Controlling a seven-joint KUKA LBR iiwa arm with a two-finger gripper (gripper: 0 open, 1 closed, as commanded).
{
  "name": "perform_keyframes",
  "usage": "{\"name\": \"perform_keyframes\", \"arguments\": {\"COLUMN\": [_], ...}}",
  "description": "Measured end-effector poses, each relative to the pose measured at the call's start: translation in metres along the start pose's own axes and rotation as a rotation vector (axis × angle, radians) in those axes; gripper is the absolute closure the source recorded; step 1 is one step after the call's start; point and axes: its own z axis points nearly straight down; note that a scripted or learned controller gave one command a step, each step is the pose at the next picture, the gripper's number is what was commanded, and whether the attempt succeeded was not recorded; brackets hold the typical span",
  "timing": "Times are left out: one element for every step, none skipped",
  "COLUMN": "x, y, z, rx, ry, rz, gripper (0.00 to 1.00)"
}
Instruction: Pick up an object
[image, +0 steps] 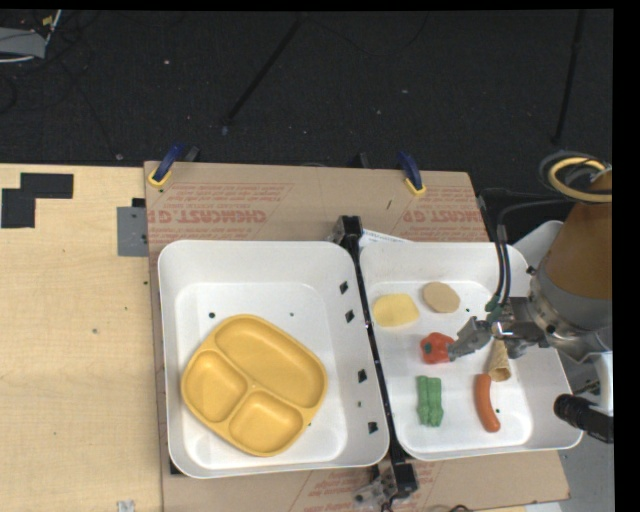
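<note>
The gripper (484, 341) hangs low over the right bin (530, 425), its fingers spread and holding nothing; one tip sits just beside the red pepper (436, 347). An ice-cream cone (498, 362) lies under it, long axis running up and down the view, narrow end pointing toward the gripper. The orange sausage (486, 402) and green piece (429, 400) lie roughly parallel to it. The left bin (200, 270) holds a yellow divided plate (253, 383). The cardboard (290, 200) beneath carries red upside-down lettering, apparently "CHEMCAST".

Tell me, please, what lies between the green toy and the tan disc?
The red pepper sits between the green toy and the tan disc, in the camera view.
</note>
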Motion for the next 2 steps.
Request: {"name": "perform_keyframes", "arguments": {"x": [-0.028, -0.059], "y": [-0.009, 0.019], "z": [-0.078, -0.049], "rx": [-0.007, 0.001], "ry": [-0.002, 0.000], "rz": [-0.084, 0.047], "gripper": [0.00, 0.00]}}
